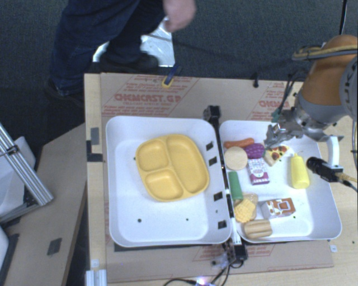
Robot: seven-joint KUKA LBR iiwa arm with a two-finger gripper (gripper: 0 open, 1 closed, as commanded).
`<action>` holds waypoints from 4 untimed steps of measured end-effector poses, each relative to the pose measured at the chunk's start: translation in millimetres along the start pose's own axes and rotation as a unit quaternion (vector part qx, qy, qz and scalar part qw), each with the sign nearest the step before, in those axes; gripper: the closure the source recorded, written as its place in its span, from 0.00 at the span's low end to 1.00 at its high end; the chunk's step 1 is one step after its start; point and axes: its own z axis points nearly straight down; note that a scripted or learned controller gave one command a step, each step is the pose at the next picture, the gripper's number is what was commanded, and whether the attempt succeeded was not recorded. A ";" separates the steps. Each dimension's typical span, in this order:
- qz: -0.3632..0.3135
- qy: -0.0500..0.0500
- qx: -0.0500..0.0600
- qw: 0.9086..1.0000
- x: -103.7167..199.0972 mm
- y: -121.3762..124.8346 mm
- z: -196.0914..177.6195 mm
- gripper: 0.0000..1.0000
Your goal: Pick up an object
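Observation:
My gripper [274, 137] hangs over the far part of the right bin [327, 220], just above a pizza slice toy [276, 154] and right of a purple grape bunch [254, 150]. Nothing shows between its fingers. Around it lie an orange carrot-like piece [239, 143], a tan round disc [235, 158], a purple-and-white carton [258, 171], a yellow bottle [299, 171], a green stick [235, 186], a yellow waffle piece [245, 209], an orange-and-white carton [278, 208] and a bread roll [257, 228].
The left bin [120, 223] holds a yellow divided plate [171, 166]. A person stands beyond the bench's far edge, hand [178, 11] over the cardboard. A black divider [221, 167] runs between the bins.

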 end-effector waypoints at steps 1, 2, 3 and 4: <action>-0.001 0.000 0.000 1.000 49.7 6.5 1.9 1.00; -0.001 0.000 -0.001 1.000 101.8 -0.8 -11.3 1.00; -0.001 0.000 0.001 1.000 159.0 0.5 -1.4 1.00; -0.001 0.001 0.000 1.000 212.2 -17.1 -14.5 1.00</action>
